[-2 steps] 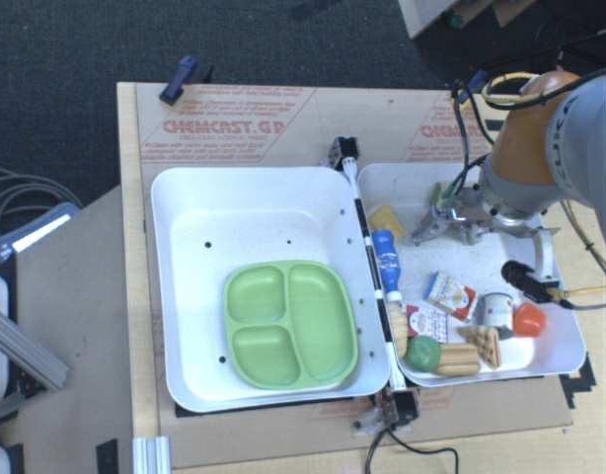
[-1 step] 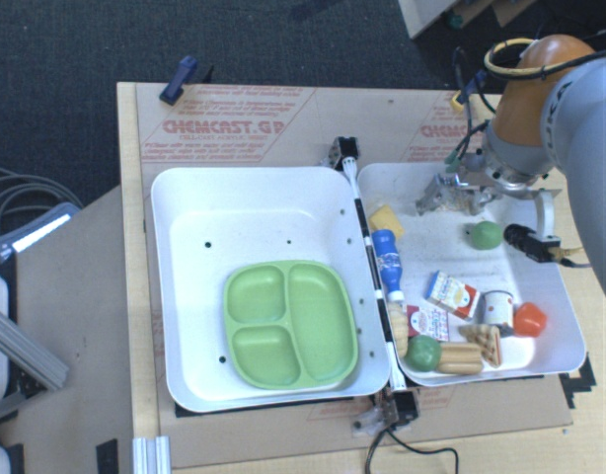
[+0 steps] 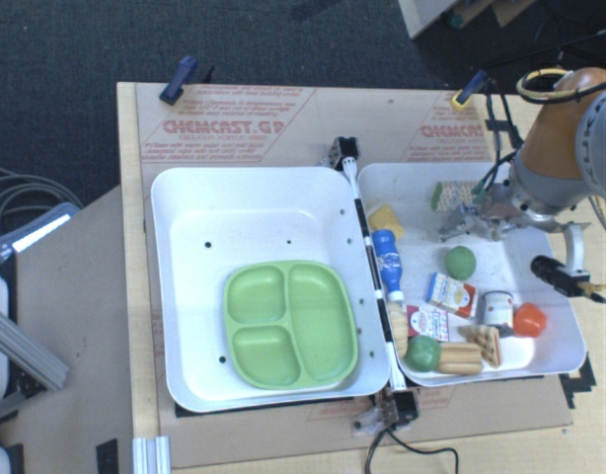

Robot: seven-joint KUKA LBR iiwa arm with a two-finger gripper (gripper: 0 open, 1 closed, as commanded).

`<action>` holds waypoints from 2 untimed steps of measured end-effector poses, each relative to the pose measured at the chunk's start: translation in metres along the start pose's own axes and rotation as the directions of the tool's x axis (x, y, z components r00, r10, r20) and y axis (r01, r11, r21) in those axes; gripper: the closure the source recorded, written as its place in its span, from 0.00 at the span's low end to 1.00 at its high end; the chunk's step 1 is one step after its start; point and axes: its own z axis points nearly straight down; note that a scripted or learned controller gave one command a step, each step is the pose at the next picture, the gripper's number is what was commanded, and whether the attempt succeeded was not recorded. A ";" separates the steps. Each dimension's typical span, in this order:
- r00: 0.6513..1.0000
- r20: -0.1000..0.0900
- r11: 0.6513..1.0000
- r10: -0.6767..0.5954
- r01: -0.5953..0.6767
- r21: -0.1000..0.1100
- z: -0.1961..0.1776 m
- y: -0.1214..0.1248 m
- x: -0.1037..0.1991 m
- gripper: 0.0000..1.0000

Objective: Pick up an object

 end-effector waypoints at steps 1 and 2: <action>1.000 -0.001 1.000 -0.001 0.001 0.000 0.000 -0.040 0.039 0.00; 1.000 0.003 1.000 0.001 -0.001 -0.003 0.000 -0.060 0.082 0.00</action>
